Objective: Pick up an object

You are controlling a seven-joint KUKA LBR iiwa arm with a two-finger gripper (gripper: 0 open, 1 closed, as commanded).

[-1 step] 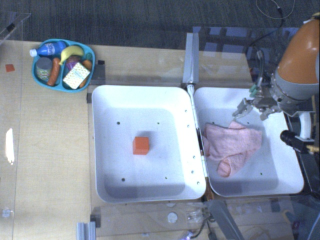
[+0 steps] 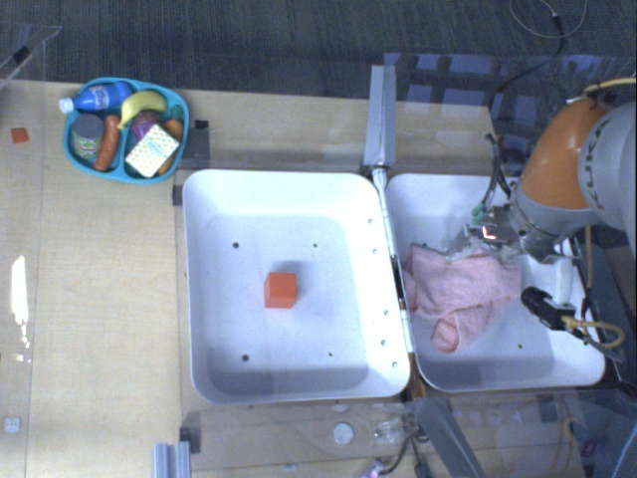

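Note:
A small orange cube [image 2: 282, 290] lies near the middle of the left white bin [image 2: 214, 366]. A crumpled pink cloth [image 2: 462, 292] lies in the right white bin [image 2: 572, 371], spread from its left wall toward the centre. My gripper [image 2: 488, 237] hangs low over the cloth's upper right edge, under the grey wrist and the orange band [image 2: 559, 162]. The fingertips sit among the cloth's folds and are hard to make out.
A blue tray [image 2: 85, 162] of toy food, with a bottle, banana and other items, stands on the wooden bench at the far left. A metal divider [image 2: 378, 118] runs between the bins. Black cables [image 2: 552, 312] hang over the right bin's right side.

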